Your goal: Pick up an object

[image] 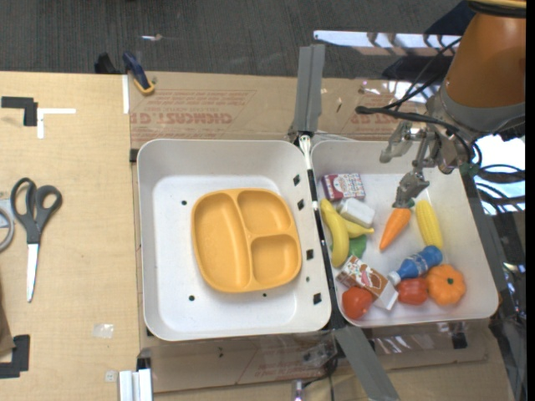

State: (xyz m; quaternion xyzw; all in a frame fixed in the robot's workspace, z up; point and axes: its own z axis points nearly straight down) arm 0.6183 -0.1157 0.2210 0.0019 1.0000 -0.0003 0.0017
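From my feed I see the arm [489,53] reaching in from the right, its tool [410,192] hanging over the right bin [478,224], just above the leafy end of the carrot [394,226]. I cannot tell whether the tool is released or clenched, and nothing shows clearly between its tips. The carrot lies tilted in the middle of that bin, with a corn cob [429,222] just beside it on the right. To its left I make out a banana [336,230], a small white block [356,213] and a red-and-white packet [344,185]. Along the near side sit a tomato [356,302], a carton [368,276], a blue bottle [418,263], a red pepper-like piece [412,291] and a small pumpkin [445,285]. The left bin [159,257] holds a yellow divided tray [247,239]. On the table [75,249], well to the left, lie scissors [33,224].
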